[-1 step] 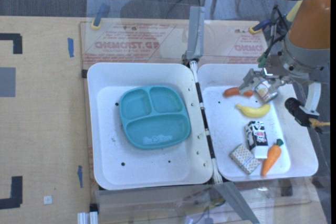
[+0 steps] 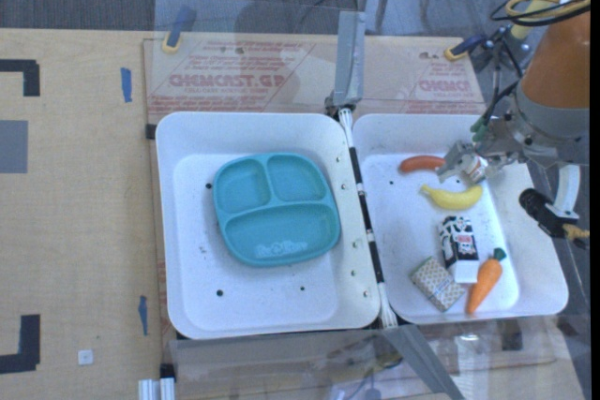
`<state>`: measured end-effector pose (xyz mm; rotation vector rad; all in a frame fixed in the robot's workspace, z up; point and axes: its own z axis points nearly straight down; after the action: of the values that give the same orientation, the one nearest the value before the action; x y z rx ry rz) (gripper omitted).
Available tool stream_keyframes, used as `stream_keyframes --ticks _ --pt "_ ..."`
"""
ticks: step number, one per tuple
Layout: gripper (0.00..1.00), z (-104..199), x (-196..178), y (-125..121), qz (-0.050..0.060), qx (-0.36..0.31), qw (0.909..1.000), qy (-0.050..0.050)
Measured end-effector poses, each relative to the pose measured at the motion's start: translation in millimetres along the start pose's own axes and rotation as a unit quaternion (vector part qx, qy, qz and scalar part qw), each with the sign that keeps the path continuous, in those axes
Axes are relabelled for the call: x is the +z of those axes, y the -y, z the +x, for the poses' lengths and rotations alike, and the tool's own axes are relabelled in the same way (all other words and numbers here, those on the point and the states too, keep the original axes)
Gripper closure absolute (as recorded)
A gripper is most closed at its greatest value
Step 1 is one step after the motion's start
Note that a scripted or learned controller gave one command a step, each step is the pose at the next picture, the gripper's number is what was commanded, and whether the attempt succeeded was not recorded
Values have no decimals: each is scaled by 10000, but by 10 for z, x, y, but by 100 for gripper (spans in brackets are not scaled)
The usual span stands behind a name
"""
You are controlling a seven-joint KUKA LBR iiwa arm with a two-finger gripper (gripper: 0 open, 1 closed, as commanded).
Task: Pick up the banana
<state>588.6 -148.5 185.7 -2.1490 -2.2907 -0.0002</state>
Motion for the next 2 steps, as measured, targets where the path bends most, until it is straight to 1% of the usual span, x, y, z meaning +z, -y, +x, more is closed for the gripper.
stream_keyframes --ticks 1,2 --pt "0 -140 968 127 -28 -1443 9895 6" --pt "100 -179 849 120 -61 -1409 9900 22"
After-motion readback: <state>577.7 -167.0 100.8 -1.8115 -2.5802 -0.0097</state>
